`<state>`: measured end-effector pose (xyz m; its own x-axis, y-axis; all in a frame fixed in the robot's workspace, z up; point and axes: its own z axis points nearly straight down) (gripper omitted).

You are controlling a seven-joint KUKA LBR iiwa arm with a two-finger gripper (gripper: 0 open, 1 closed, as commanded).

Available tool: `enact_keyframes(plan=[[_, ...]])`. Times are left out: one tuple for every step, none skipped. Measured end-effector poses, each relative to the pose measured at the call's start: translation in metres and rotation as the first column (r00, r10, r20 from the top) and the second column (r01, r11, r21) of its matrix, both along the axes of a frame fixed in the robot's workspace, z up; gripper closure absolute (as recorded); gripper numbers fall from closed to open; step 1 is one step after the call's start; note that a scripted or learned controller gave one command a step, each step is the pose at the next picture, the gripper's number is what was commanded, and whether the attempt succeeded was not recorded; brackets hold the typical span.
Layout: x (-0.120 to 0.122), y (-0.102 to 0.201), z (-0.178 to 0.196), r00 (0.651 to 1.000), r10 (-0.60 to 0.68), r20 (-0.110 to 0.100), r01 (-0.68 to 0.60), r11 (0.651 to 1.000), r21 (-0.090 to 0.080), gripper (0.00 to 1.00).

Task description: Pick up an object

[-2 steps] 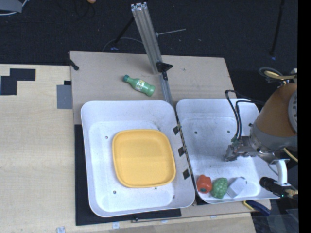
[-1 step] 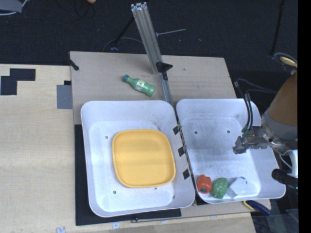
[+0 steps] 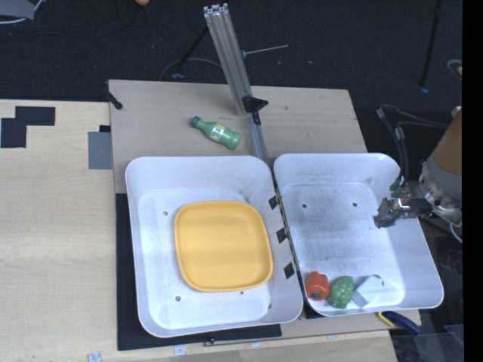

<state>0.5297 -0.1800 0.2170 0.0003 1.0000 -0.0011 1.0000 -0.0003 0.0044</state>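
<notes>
Camera view puts the tool (image 3: pixel 386 214), its opening impossible to judge, at the right bin's far edge, with the small orange-red plastic toy (image 3: pixel 317 285) well toward the near-left corner.

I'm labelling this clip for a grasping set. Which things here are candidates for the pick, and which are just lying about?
For the job:
tool, over the right bin
red object, right bin
green object, beside the red one
small grey piece, next to them
yellow plate, left bin

Lying about:
green bottle, on the board behind the bins
metal rail
</notes>
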Motion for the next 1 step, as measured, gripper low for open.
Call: enact_keyframes(plan=[[0.0105,0.0431,0.0073,1.0,0.003,-0.004,-0.003,1.0,0.001,1.0]])
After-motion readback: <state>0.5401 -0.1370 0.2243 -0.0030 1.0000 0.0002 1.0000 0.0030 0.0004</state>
